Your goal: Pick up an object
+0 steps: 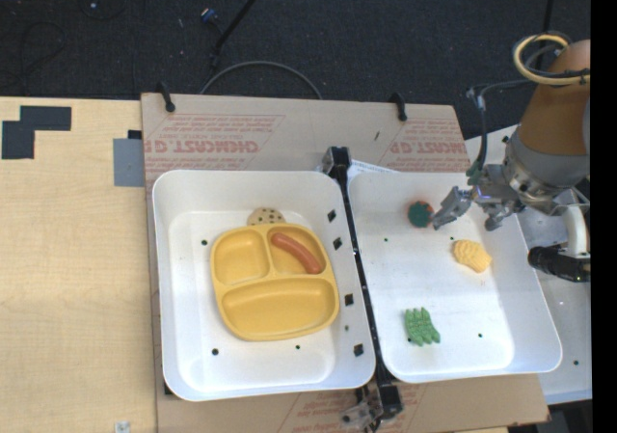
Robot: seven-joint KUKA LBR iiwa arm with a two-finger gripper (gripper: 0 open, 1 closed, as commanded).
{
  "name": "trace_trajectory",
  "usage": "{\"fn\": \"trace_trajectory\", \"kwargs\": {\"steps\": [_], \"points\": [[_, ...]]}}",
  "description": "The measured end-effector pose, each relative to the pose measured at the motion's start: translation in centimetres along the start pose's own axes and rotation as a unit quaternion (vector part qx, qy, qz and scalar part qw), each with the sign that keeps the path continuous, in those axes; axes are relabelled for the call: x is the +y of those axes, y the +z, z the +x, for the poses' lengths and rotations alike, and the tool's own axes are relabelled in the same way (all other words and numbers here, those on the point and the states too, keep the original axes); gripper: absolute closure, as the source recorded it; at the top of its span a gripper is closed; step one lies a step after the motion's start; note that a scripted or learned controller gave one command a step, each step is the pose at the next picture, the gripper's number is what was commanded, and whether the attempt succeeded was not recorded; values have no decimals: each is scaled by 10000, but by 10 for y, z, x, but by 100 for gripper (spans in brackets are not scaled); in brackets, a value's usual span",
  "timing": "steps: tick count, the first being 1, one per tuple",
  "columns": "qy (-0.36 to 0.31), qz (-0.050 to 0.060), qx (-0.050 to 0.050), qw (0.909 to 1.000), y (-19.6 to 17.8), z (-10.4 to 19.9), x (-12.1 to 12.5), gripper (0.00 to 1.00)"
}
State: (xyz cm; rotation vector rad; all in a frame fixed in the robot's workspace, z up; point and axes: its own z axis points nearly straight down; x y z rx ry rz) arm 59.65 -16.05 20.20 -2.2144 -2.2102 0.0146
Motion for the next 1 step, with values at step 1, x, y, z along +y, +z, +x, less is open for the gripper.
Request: {"fn": "trace_trajectory", "kwargs": {"steps": [1], "points": [[-12,-74,-13,10000,-8,0,3,0]]}}
